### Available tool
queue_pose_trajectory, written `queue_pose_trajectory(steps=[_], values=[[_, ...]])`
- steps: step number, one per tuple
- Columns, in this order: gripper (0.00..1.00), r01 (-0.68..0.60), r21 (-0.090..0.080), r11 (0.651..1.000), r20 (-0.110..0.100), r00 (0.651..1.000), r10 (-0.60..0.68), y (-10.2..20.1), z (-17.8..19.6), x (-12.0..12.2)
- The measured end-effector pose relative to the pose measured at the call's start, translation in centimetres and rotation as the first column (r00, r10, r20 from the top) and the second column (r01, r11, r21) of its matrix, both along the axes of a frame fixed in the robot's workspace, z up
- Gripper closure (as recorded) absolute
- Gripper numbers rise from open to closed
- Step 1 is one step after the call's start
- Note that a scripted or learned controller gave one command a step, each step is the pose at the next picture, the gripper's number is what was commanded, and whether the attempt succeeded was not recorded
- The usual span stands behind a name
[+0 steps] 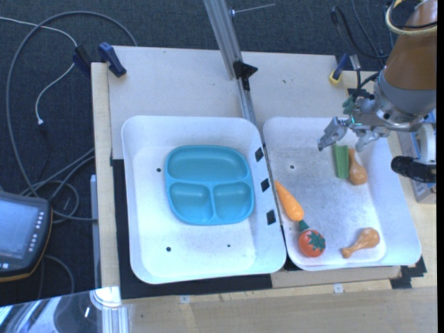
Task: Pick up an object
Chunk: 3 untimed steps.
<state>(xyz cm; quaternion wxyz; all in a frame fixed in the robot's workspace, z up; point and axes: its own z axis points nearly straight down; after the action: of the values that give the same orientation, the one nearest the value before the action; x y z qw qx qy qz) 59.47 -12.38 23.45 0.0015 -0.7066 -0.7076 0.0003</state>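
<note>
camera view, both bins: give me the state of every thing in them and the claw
claw: open, above the right bin's far end, holding nothing
green stick: lying flat just below the claw
small drumstick: lying beside the green stick, touching it
carrot: lying by the right bin's left wall
tomato: resting at the carrot's near end
big drumstick: lying near the front rim
blue tray: flat in the left bin
</note>
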Motion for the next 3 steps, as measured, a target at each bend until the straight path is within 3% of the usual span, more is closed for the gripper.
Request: queue_pose_trajectory(steps=[1,3], values=[[0.00,0.000,0.000,1.000,0.000,1.000,0.000,0.0,0.0,0.0],[0.00,0.002,0.000,1.000,-0.005,1.000,-0.002,-0.2,-9.7,-0.5]])
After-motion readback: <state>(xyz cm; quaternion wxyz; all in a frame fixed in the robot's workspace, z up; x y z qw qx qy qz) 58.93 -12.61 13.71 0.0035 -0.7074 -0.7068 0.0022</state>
